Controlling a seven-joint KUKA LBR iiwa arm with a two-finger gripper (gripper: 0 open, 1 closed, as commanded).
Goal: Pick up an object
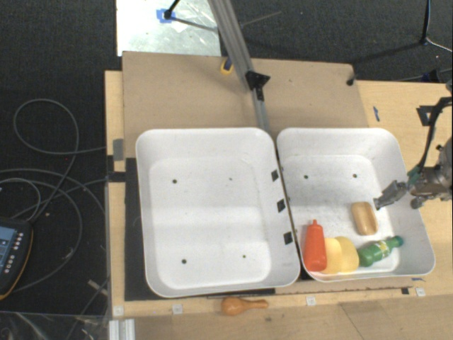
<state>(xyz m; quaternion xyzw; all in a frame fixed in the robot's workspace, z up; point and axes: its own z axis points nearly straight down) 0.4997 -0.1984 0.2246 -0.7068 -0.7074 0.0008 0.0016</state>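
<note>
From above, the gripper [398,193] hangs over the right bin [333,147] beside its right rim, fingers spread and gripping nothing. Just left of it lies the tan bread roll [364,218]; the ketchup bottle [315,246], yellow fruit [342,254] and green bottle [379,249] crowd the near rim (far half bare).

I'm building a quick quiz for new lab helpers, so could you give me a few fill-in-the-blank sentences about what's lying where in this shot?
1. The red bottle, yellow item, green bottle and tan bread roll all lie in the ____ bin.
2. The yellow item lies between the red bottle and the ____ bottle.
3. The orange-brown item lies on the bench, ____ both bins.
4. The gripper reaches over the right bin's ____ rim.

Missing words: right; green; outside; right
</note>
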